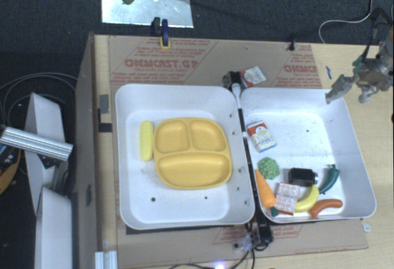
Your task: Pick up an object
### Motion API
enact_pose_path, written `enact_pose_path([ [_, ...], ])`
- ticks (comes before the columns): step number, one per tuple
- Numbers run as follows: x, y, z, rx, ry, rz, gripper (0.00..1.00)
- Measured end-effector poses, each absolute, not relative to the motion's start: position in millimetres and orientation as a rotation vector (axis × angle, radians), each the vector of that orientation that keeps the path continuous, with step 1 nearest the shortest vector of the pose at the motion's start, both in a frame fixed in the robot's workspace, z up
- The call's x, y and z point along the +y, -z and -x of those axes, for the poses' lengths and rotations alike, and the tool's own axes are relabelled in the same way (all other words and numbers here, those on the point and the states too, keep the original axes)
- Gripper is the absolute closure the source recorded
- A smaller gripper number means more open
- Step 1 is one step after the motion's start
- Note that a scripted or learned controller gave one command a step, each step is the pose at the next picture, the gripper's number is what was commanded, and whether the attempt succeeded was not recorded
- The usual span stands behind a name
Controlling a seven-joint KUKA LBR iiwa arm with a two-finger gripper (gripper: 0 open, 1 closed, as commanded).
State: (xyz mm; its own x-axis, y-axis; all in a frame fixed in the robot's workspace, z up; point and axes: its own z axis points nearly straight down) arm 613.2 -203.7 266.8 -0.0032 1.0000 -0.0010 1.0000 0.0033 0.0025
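My gripper point(351, 90) hangs over the far right corner of the right bin point(308, 111), with its two fingers spread open and nothing between them. Well below it, in the bin's near part, lie a red and white carton point(261, 136), a green broccoli piece point(268, 167), an orange carrot point(265, 189), a black block point(301, 175), a yellow banana point(307, 199), a red sausage point(326, 205), a dark green pepper point(329, 178) and a red and white packet point(286, 198).
The left bin point(132, 132) holds a yellow divided plate point(191, 152) and a corn cob point(146, 140). A small packet point(253, 76) lies on the cardboard behind the bins. A cable point(345, 20) loops at the back right.
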Motion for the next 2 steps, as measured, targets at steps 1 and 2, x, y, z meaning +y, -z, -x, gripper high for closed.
enact_pose_path([
  [1,-188.3,-192.2,-544.3,2.223,0.001,-2.221,0.00],
  [2,-171.4,-87.0,-497.2,2.223,0.000,-2.220,0.00],
])
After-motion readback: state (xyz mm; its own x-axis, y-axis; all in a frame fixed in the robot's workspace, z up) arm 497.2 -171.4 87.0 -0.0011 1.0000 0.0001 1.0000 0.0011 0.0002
